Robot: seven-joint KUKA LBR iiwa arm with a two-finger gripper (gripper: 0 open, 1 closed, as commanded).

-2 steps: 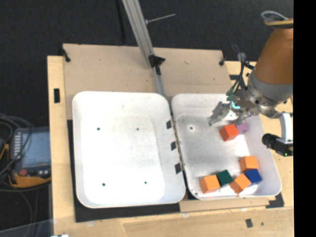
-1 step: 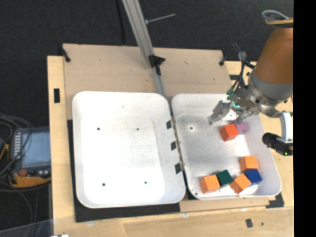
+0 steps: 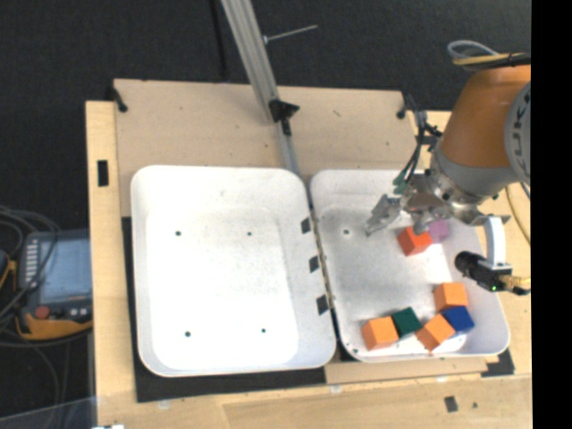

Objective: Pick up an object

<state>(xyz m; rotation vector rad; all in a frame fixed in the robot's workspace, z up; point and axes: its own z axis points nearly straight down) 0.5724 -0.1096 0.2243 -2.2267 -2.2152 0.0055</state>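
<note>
Dark carpeted floor [image 3: 107, 25] surrounds a light wooden desk [image 3: 206, 119]. A metal rail [image 3: 255, 47] rises behind; cables [image 3: 18, 239] lie at left.

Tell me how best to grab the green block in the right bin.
Grip the green block from straight above, across its near and far faces. An orange block sits tight on its left and another orange block close on its right, so those sides are likely blocked. It lies flat near the right bin front wall.

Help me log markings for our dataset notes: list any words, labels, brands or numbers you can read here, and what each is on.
"UK": dark letters, cut off at the frame edge, on the arm's grey casing above the orange band.
Handheld control pendant screen at the left: too blurred to read.
Nothing else legible.
</note>
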